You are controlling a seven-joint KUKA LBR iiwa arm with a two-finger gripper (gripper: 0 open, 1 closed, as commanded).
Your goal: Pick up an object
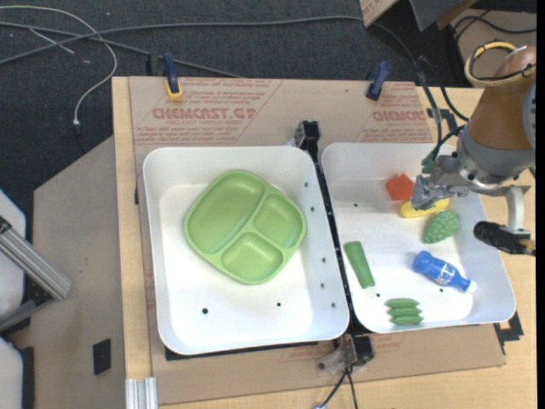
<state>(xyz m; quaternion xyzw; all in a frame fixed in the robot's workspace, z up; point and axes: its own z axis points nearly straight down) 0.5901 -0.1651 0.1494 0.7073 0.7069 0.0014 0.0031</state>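
Observation:
In the right bin (pixel 358 164) lie an orange-red block (pixel 398 186), a yellow piece (pixel 419 210), a bumpy green toy (pixel 443 226), a blue bottle (pixel 443 272), a green stick (pixel 358 263) and a ribbed green piece (pixel 404 311). My gripper (pixel 428 194) reaches in from the right and hangs low over the yellow piece, just right of the orange-red block. The wrist hides the fingertips.
The left bin (pixel 162 254) holds a light green divided plate (pixel 245 226). A black clamp (pixel 307 133) sits at the far end of the rim between the bins. Blue clips (pixel 173 79) pin the cardboard base at the back.

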